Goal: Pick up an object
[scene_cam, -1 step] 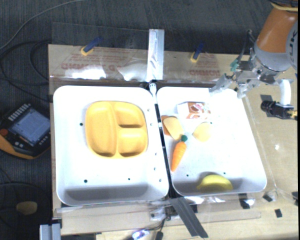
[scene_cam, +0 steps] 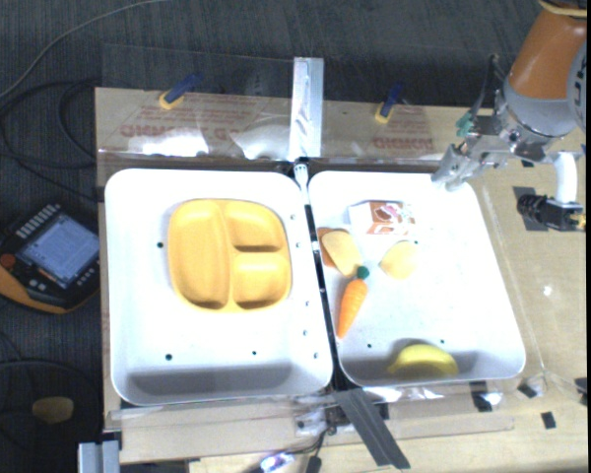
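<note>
Gripper hovering over the right bin's far right corner, fingers apart, gripping nothing. Carrot lying near that bin's left edge, banana sitting against its near edge.

Orange carrot with green top, lying slanted in right bin near its left wall. Pale yellow lemon just beside. Tan potato-like piece upper left. Printed packet behind. Yellow banana at front wall.

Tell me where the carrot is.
The carrot lies in the right bin, near its left wall, just below the peach-coloured piece and left of the lemon.
</note>
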`<state>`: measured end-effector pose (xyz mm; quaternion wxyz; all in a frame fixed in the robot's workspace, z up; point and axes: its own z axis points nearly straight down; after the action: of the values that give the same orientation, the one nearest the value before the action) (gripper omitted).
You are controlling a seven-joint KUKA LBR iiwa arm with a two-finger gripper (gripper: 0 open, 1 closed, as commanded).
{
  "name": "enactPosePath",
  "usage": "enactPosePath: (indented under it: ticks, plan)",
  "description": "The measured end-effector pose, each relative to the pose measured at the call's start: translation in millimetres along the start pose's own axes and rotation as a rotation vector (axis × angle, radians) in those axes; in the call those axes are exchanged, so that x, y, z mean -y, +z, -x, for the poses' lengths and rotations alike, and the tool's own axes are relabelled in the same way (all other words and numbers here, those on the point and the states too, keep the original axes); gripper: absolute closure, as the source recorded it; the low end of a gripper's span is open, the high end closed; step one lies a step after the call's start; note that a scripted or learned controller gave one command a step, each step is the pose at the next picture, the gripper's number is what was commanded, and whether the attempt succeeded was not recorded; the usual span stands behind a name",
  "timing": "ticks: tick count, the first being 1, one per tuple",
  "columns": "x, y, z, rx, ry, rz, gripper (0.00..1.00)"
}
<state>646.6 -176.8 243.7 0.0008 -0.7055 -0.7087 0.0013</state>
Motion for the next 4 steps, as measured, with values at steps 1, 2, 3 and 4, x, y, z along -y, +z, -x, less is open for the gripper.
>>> enactPosePath:
  ticks: [1, 2, 3, 4]
  plan:
    - [0, 0, 0, 0.001, 0.0, 0.0, 0.0]
    - [24, 91, -18, 0.001, -0.016, 0.0, 0.0]
    - [10, 56, -30, 0.0, -0.034, 0.002, 0.0]
    - [30, 150, -27, -0.002, -0.033, 0.002, 0.0]
